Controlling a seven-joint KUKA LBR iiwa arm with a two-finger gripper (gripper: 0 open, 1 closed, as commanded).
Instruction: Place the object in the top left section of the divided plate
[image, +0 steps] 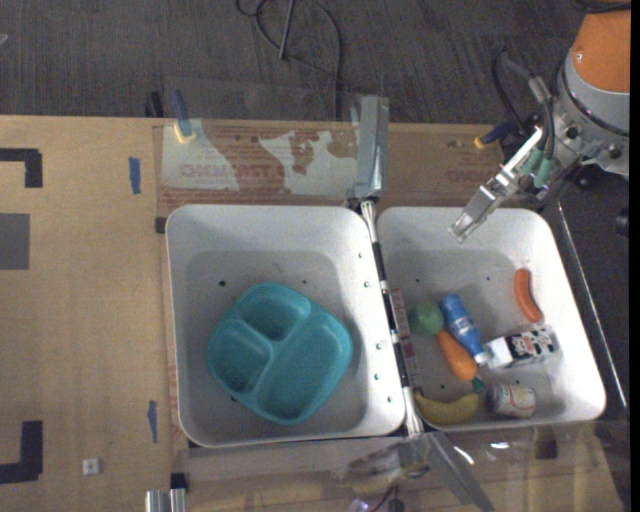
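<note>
Banana (447, 407) lies lowest in frame, in the right bin (585, 330).
Gripper (466, 226), upper right, grasp unclear; teal divided plate (280, 352) centre-left.

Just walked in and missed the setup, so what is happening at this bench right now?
A grey arm with an orange band reaches in from the right, its gripper hanging over the far edge of the right white bin. That bin has toy food: a green ball, blue bottle, orange carrot, yellow banana and red sausage. The teal divided plate lies in the left white bin.
</note>
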